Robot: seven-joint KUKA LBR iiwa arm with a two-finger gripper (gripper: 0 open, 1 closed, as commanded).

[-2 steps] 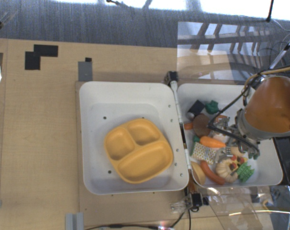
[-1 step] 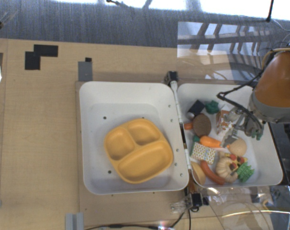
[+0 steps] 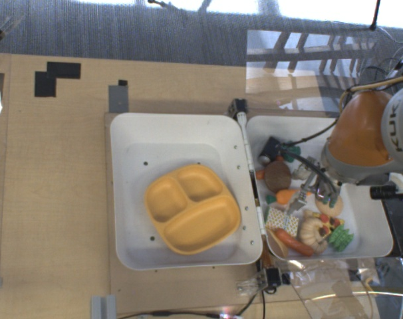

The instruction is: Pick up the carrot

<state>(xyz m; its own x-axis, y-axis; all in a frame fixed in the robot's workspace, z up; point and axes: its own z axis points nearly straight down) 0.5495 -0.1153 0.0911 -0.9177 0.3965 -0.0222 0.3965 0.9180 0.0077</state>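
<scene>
We look down on a pale wooden counter (image 3: 48,211), with grey ribbed flooring and bright window patches beyond its far edge. On it sit two white bins side by side. The left bin (image 3: 132,145) holds one yellow plate (image 3: 191,208) with three compartments, lying slightly turned.

The right bin (image 3: 381,241) is crowded. We count one carrot (image 3: 293,242), orange-red, lying at a slant near the bin's front-left corner, just below a checkered piece (image 3: 282,219) and beside a cream, ribbed garlic-like thing (image 3: 312,230). One brown round thing (image 3: 277,175) sits further back near the left wall, with a small orange piece (image 3: 286,196) just in front of it. One green leafy toy (image 3: 340,238) lies at the front right, with a small red bit next to it that we cannot identify.

The arm (image 3: 361,135) reaches in from the right, its orange band above the bin's right half. The gripper (image 3: 309,193) hangs over the middle of the bin, with its fingers (image 3: 297,204) pointing down toward the small orange piece and the checkered piece. They look narrowly parted, and we see nothing between them. The carrot lies apart from them, nearer the bin's front.
</scene>
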